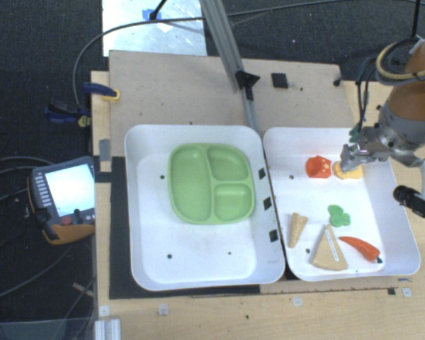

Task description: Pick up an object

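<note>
Two white bins sat side by side on the counter (198,83), and you had the hand (352,163) low in the far part of the right bin (404,261). It hung over a small yellow piece (350,173), which lay just beside an orange-red toy (317,167). Whether the hand was apart or together could not be told, since its tips were lost against the yellow piece (too small and blurred to read), and nothing could be seen gripped.

Nearer the front of that bin lay a green toy (338,216), a tan cone (297,229), a tan wedge (329,251) and a red pepper (361,246). The left bin (149,261) held a green divided plate (211,183).

You could have judged the yellow piece to be the target. It looked like hollow play food: probably light, stiff and smooth, so likely to skid or pop out under a pinch. It also looked low and flat, which left little to hold. A grip across its narrow width, close to the bin floor, would have suited it best. You would have needed to watch the orange-red toy next to it, which one side of the hand might have nudged or caught.
</note>
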`<state>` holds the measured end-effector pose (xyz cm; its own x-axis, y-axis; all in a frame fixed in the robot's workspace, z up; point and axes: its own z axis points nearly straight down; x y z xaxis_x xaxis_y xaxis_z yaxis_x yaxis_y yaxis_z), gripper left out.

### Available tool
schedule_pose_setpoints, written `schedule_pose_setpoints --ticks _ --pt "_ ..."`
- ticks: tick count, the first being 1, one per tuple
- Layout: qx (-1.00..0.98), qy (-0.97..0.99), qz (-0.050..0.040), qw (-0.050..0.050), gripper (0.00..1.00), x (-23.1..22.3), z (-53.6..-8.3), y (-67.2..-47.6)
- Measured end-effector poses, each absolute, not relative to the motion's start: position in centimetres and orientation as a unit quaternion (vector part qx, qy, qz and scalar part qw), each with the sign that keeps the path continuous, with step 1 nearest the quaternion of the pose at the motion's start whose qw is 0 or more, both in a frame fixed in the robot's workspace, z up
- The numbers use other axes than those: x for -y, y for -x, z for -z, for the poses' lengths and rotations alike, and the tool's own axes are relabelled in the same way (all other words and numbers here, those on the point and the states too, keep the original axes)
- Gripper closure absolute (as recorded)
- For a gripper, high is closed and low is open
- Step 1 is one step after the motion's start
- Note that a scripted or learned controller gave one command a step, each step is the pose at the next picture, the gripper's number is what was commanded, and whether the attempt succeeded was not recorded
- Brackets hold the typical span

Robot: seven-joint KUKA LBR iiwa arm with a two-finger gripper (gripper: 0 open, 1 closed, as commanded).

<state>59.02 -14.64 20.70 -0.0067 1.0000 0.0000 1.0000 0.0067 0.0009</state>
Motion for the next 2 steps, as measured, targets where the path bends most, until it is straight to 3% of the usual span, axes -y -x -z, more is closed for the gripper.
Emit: schedule_pose_setpoints --ticks 2 --pt "-0.709 -0.705 -0.0001 0.0 1.0 6.1 -19.9 -57.4"
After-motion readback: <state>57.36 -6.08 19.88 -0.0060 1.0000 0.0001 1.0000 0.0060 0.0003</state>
